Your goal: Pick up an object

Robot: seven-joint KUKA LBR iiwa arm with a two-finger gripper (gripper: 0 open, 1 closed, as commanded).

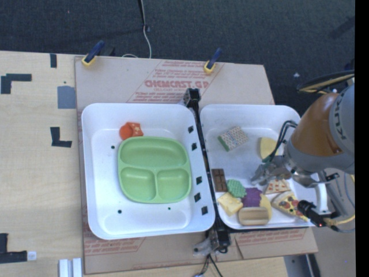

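Note:
My gripper (266,175) hangs low in the right bin (251,113), just above a cluster of toy food. Beneath and around it lie a pizza slice (287,203), a white cracker-like piece (279,185), a purple piece (252,197), a green piece (235,187), a brown chocolate bar (218,179), a yellow cheese wedge (230,203) and a tan bread roll (254,216). A yellow piece (266,148) and a grey-green waffle block (233,137) lie farther back. Nothing is visibly held between the fingers.
The left bin (95,172) holds a green divided plate (154,169) and a small orange-red toy (131,130). A black divider (199,154) runs between the bins. The arm's orange band (317,126) overhangs the right bin's right side.

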